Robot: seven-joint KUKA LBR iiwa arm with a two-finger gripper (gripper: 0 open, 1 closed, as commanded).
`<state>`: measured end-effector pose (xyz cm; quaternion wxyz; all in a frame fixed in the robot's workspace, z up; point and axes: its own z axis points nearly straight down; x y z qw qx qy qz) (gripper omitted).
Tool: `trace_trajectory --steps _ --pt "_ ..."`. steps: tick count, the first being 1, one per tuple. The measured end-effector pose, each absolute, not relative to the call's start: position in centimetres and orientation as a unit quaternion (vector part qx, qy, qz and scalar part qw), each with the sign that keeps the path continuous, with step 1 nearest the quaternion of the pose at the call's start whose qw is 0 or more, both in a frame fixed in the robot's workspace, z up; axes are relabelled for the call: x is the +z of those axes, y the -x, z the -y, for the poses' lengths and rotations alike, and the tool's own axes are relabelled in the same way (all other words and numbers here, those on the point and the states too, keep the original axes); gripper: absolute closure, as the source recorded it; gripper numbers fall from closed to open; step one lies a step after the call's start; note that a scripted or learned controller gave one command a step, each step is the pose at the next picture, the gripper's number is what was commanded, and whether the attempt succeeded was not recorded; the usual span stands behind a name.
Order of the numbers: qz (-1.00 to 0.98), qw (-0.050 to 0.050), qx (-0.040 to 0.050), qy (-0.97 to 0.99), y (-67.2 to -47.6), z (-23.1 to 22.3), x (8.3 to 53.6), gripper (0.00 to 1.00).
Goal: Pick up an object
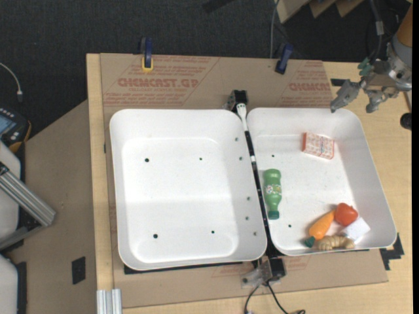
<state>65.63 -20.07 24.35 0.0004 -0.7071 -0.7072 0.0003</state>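
Gripper (pixel 359 98) hovered over right bin's (pixel 366 150) far corner, jaws spread, nothing between them. Inside: card (pixel 318 145), bottle (pixel 272 191) by divider, carrot (pixel 321 226), tomato (pixel 346 214). Left bin (pixel 131 175) alongside on desk (pixel 98 110).

Green bottle (pixel 272 192) flat at right bin's left wall; orange carrot (pixel 321 226) near front corner.

Pincer (pixel 359 99) open, hovering past the right bin's (pixel 373 169) far right corner, holding nothing. Green bottle (pixel 272 192) by the divider. Carrot (pixel 321 226), tomato (pixel 346 214) near corner.
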Motion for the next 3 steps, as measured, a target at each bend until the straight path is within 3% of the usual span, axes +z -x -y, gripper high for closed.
trace_trajectory --steps 1,3 --pt "0.71 -0.004 -0.0032 0.705 -66.8 12.4 34.4 0.0" --pt "0.709 -0.003 -0.0038 0.705 -65.9 0.5 49.3 0.0"
